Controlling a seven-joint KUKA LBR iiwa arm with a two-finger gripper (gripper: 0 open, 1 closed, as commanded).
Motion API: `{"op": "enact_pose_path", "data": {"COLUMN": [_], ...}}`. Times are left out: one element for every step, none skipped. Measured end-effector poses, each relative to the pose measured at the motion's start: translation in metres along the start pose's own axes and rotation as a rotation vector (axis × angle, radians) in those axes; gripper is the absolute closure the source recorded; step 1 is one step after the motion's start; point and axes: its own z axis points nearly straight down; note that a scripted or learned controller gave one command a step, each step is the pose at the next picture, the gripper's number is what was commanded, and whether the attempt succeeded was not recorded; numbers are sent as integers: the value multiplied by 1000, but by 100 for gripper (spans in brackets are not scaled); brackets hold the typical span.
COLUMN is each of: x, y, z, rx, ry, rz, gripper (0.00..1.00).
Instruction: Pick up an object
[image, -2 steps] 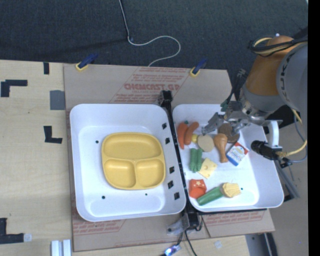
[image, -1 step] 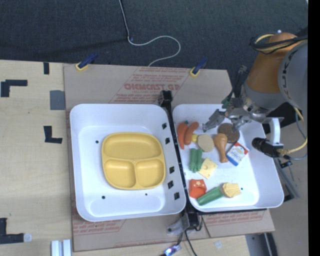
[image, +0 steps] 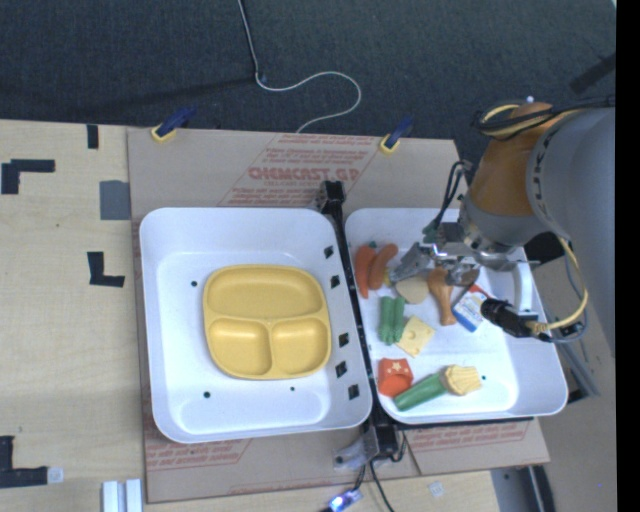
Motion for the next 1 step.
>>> {"op": "enact_pose_path", "data": {"x": [1], "y": [0], "z": [45], "rx": [-7], "ry": [-2], "rz": [-1], "gripper": [0]}}
